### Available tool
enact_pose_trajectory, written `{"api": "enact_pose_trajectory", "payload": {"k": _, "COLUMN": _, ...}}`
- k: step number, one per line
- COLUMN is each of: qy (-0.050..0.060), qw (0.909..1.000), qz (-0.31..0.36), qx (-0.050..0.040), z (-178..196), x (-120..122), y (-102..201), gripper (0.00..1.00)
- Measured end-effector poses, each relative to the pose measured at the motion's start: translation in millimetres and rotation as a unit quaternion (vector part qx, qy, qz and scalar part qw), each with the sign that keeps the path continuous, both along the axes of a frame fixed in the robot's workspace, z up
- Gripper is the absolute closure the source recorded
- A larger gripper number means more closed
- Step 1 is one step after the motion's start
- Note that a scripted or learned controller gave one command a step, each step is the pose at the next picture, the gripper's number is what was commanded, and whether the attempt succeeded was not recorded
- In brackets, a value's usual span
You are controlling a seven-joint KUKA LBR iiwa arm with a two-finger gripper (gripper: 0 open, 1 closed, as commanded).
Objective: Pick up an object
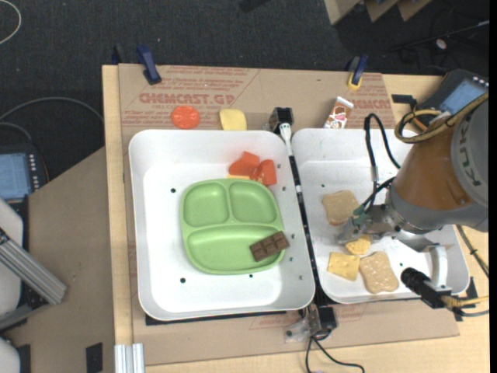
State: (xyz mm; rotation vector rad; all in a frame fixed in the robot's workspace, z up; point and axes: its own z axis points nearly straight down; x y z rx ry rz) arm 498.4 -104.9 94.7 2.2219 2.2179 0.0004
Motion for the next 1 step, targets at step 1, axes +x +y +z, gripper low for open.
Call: {"api": "enact_pose_trajectory", "payload": {"k": 1, "qy": -0.006, "qw": 1.0, "qz": 0.007, "qx": 0.0021, "z": 96.0, "x": 45.4, "y": 88.0, "gripper": 1.0}}
